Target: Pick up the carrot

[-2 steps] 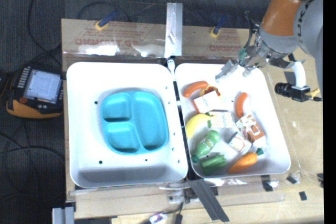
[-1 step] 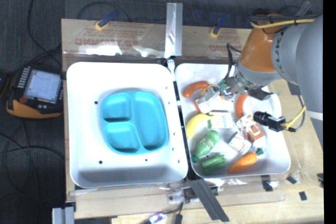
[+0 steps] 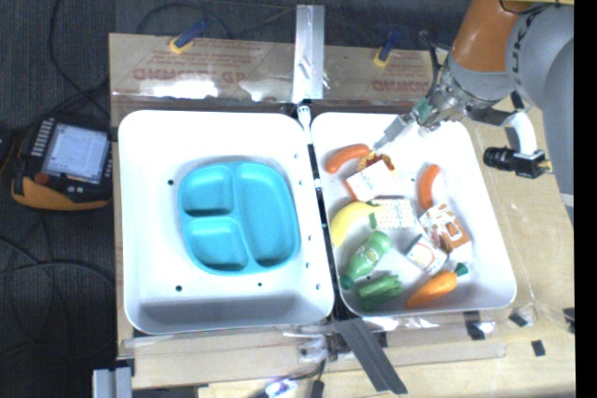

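The orange plastic toy carrot with its green leafy tip [image 3: 434, 286] lies in the near right corner of the right-hand shallow white bin [image 3: 492, 228], tilted with the stalk end up toward the bin's right wall, just beside a dark green toy vegetable [image 3: 378, 288] and below a small white and orange carton [image 3: 442, 229]. The grey arm's gripper [image 3: 399, 130] hangs over the far edge of that same bin, well apart from the carrot and close above an orange sausage-shaped toy [image 3: 345, 156]; I cannot tell how far its fingers stand apart from here, and nothing shows between them. The left bin [image 3: 149, 154] carries a blue three-part plastic tray [image 3: 239, 214]. The carrot looks light, stiff and smooth (the sort of hollow play food that skids away if pinched off-centre), so my guess is it wants taking across its thicker middle, square to its length, clear of the bin wall and the green neighbour.
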Robot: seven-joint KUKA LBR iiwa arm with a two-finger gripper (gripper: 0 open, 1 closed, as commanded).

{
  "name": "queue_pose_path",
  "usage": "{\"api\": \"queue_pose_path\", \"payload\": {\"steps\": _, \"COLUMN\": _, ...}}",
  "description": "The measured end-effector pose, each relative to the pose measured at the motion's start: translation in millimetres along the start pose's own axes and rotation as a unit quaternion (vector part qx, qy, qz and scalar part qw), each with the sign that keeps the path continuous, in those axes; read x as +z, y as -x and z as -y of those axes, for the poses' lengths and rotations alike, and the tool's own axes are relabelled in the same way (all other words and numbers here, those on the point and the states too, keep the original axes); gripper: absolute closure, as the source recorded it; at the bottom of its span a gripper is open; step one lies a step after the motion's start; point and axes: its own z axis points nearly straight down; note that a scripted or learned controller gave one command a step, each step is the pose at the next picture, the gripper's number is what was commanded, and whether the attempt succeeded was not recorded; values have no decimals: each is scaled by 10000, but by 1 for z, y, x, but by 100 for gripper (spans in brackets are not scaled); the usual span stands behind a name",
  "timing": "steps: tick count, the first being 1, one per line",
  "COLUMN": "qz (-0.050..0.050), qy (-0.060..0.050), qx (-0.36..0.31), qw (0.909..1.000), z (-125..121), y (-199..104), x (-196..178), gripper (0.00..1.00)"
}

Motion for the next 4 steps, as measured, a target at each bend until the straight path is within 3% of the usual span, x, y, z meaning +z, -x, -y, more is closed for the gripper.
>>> {"api": "queue_pose_path", "payload": {"steps": 1, "qz": 40, "qy": 56, "qx": 57, "qw": 10000, "z": 30, "y": -56, "x": 67, "gripper": 0}}
{"api": "queue_pose_path", "payload": {"steps": 2, "qz": 9, "qy": -11, "qx": 705, "qw": 9975, "z": 4, "y": -2, "x": -27, "gripper": 0}}
{"api": "queue_pose_path", "payload": {"steps": 3, "qz": 3, "qy": -13, "qx": 675, "qw": 9977, "z": 1, "y": -45, "x": 67, "gripper": 0}}
{"api": "queue_pose_path", "payload": {"steps": 4, "qz": 18, "qy": 3, "qx": 672, "qw": 9977, "z": 0, "y": -44, "x": 53, "gripper": 100}}
